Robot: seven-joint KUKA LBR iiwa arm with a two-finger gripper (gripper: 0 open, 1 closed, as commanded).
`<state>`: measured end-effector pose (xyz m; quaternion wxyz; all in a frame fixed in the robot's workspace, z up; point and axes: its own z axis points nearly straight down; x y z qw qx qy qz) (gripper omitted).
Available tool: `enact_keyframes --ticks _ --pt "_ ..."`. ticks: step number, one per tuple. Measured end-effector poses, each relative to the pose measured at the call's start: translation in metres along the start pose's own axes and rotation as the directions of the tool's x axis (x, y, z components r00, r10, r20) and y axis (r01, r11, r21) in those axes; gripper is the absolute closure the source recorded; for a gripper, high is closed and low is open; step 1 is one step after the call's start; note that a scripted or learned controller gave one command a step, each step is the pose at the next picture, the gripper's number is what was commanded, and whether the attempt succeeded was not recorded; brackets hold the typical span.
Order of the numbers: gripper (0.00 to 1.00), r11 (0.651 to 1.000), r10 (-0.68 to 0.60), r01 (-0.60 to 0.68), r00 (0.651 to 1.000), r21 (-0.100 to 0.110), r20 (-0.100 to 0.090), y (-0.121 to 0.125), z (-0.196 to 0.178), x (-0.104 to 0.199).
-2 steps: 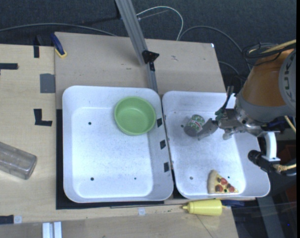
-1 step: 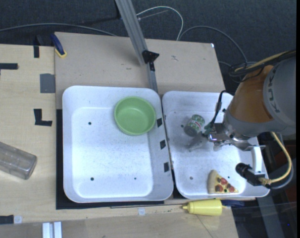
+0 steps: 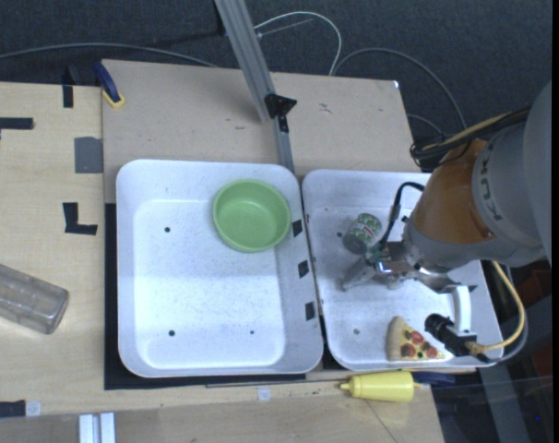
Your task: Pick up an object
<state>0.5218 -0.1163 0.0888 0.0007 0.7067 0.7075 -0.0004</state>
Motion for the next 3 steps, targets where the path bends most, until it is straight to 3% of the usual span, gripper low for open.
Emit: enact_keyframes --ticks 1,3 --pt "1.00 1.000 -0.001 0.001 1.000 0.002 -0.003 0.000 -0.011 0.001" --pt "1.00 1.000 -0.002 0.002 1.000 -0.004 -0.001 0.008 -0.113 0.012"
